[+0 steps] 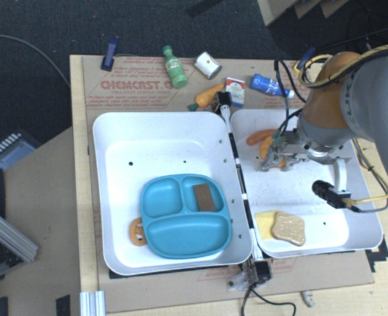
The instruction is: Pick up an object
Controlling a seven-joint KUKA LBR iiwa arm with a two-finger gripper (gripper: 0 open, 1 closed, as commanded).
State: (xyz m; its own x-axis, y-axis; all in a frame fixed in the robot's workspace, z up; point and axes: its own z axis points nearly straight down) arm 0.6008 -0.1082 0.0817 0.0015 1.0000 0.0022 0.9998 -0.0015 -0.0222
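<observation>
Orange carrot-shaped toy (259,137) lay by right white bin's (361,232) far edge; gripper (274,160) state unclear, I'd centre it first.

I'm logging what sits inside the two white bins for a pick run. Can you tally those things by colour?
Blue: 1, the divided tray
Brown: 2, the block in the tray, the pretzel beside it
Orange: 1, the carrot by the gripper
Yellow: 1, the cheese slice
Tan: 1, the bread slice
Total: 6
</observation>
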